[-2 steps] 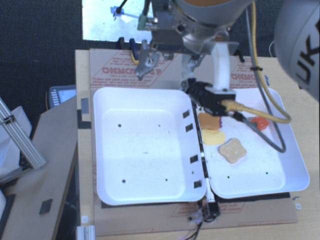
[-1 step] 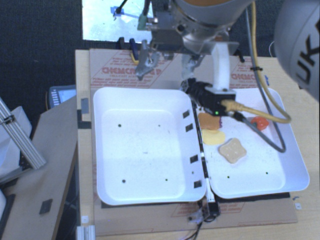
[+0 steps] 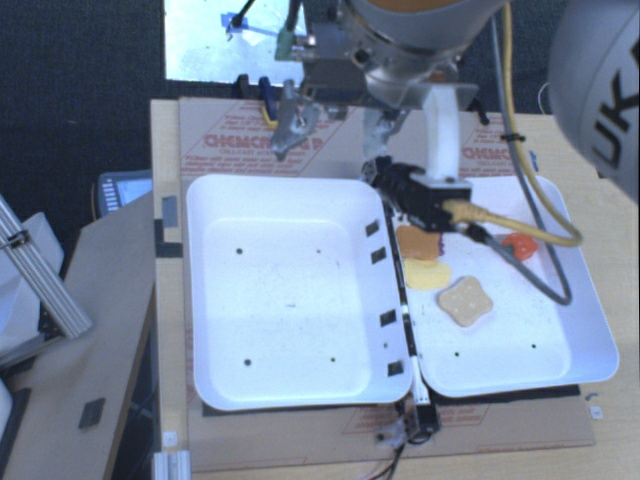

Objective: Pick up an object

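Toast slice [image 3: 465, 301]: flat in the right-hand bin [image 3: 520, 358], just beside a yellow piece [image 3: 428, 275]. Gripper [image 3: 333, 133] hangs above the bins' far edge, spread and empty. Approach step; next move probably calls for centring, then descending.

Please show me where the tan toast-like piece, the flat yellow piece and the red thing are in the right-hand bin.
tan toast-like piece [image 3: 465, 301], camera view, its middle.
flat yellow piece [image 3: 428, 276], camera view, its middle.
red thing [image 3: 521, 246], camera view, middle of its visible part.
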`<move>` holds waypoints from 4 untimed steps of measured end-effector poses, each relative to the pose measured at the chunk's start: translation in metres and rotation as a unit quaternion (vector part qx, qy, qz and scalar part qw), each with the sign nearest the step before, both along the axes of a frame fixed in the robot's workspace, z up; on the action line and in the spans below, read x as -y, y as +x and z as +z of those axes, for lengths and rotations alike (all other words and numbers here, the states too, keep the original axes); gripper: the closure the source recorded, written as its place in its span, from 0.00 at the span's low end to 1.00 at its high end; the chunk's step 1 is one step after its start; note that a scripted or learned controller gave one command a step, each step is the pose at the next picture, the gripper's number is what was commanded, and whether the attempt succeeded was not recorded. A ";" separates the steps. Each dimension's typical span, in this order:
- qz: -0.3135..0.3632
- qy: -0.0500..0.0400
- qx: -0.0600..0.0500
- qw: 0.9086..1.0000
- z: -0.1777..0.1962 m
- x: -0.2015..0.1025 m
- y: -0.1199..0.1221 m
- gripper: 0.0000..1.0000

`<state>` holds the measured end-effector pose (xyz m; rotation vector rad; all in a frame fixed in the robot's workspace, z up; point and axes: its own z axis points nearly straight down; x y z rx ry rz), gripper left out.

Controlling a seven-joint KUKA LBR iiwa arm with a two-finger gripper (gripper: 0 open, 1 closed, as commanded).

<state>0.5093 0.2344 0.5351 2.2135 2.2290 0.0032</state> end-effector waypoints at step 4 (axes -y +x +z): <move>0.000 0.000 0.000 1.000 0.000 0.000 0.000 0.00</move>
